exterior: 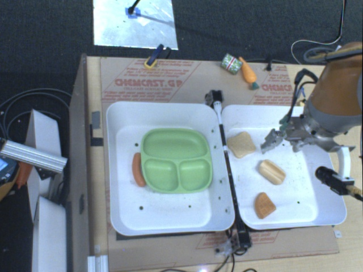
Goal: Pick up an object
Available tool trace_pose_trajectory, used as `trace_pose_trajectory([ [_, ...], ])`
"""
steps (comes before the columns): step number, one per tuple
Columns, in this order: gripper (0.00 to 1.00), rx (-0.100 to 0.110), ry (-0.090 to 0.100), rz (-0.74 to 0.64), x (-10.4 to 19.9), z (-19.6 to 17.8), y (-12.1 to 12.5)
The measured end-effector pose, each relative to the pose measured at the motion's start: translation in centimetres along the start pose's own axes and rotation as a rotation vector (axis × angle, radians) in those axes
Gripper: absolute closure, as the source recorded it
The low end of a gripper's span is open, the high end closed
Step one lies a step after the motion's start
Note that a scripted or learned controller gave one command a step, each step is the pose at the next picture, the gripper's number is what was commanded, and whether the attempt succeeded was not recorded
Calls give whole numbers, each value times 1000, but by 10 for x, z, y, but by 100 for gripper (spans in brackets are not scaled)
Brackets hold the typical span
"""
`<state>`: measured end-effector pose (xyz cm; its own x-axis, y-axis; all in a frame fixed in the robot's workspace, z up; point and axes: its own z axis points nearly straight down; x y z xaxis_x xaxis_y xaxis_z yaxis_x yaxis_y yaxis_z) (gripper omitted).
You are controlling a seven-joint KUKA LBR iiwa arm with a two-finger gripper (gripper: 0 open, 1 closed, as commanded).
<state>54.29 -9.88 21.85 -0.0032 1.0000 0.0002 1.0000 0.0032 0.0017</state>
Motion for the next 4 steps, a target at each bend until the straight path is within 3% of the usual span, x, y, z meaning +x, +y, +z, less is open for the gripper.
trace_pose_trajectory([
  [1,0,3,0,2,-20,113,5],
  [2,0,-2,-1,0,-19,93,51],
  [3,0,1,-1,2,-37,135,19],
  [4,0,-3,-1,-1,-39,106,72],
])
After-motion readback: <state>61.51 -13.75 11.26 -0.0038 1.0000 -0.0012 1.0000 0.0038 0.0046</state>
